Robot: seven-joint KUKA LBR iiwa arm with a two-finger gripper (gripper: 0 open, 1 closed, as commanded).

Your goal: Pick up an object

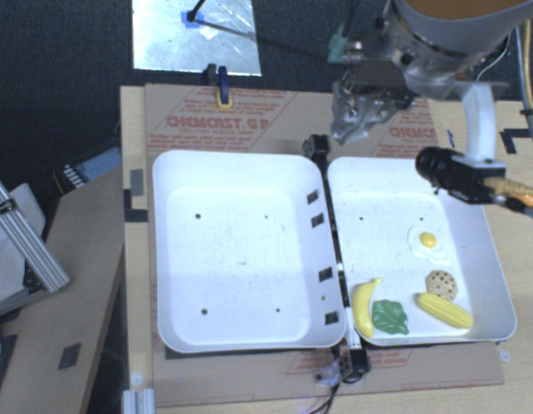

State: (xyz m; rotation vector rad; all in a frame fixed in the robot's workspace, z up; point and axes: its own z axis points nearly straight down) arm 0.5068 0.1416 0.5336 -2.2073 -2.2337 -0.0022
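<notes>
Banana [364,307] likely light, rigid, slick plastic—grip across mid-curve; pincer [357,123] aloft, fingers' state unclear.

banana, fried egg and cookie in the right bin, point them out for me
banana [363,307], camera view, middle of its curved yellow body
fried egg [428,241], camera view, on the yolk
cookie [441,284], camera view, centre of its speckled top

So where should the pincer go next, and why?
Probably forward and down toward the egg. The pincer hangs above the far edge of the right bin, while the toys lie at the bin's near end, so it needs to get over one first.
</notes>
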